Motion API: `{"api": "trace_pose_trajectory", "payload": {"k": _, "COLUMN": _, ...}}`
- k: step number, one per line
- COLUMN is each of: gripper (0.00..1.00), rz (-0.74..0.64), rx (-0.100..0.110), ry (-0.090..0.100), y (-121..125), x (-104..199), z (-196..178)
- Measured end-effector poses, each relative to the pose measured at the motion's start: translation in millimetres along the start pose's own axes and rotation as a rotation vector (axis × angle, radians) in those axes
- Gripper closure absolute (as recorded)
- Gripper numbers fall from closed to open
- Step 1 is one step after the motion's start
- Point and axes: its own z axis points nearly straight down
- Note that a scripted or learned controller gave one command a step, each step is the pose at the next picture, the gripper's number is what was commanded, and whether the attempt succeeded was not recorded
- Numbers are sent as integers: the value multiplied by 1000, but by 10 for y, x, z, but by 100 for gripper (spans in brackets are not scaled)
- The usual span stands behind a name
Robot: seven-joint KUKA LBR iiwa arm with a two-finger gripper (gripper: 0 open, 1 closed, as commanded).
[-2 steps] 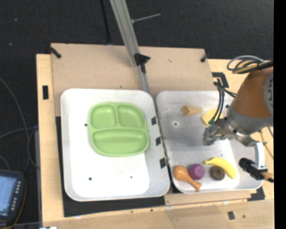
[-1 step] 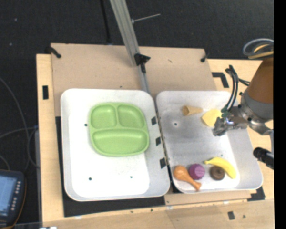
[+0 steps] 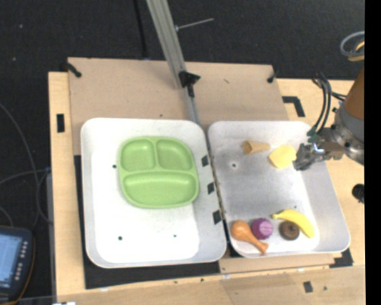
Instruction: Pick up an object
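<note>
Yellow block [image 3: 281, 157] in the right bin [image 3: 267, 199], gripper [image 3: 303, 159] just beside it.
Jaws' state cannot be told; banana [image 3: 296, 221] lies near the front.

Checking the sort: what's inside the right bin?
Right bin holds a cone, yellow block, banana, brown ball, purple piece, orange piece. Gripper covers the block's edge.
</note>
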Motion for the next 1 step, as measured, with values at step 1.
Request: {"api": "trace_pose_trajectory", "payload": {"k": 1, "gripper": 100, "rz": -3, "rx": 6, "ry": 3, "y": 45, "x": 450, "z": 98}}
